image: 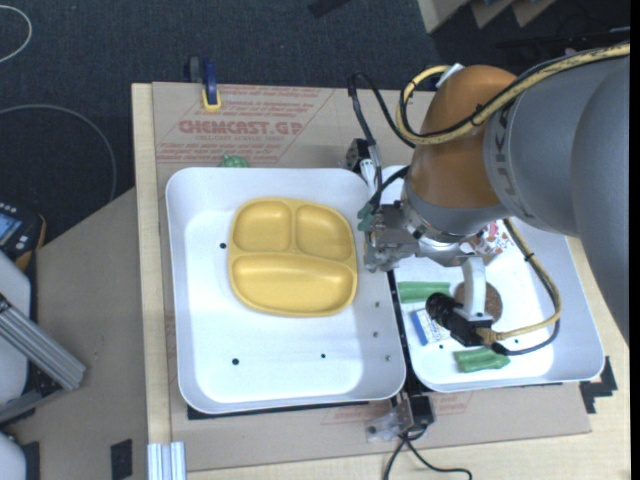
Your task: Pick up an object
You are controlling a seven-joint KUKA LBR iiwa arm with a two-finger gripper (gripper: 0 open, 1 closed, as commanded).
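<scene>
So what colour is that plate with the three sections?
Yellow. The divided plate sits in the left bin, clearest in the camera view.

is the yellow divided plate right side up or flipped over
Right side up. The yellow plate lies flat in the left bin, with its three hollow compartments and raised dividers facing the camera.

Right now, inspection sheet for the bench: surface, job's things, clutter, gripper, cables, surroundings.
Surface: brown board bearing two white bins, left bin and right bin.
Job's things: yellow divided plate lying flat in the left bin; in the right bin, green pieces, a blue-and-white item and a black object, partly hidden by the arm.
Clutter: blue-and-yellow clamp on the board's far edge.
Gripper: low over the right bin; finger state hidden by the wrist.
Cables: yellow cable looping over the right bin.
Surroundings: dark floor.
</scene>
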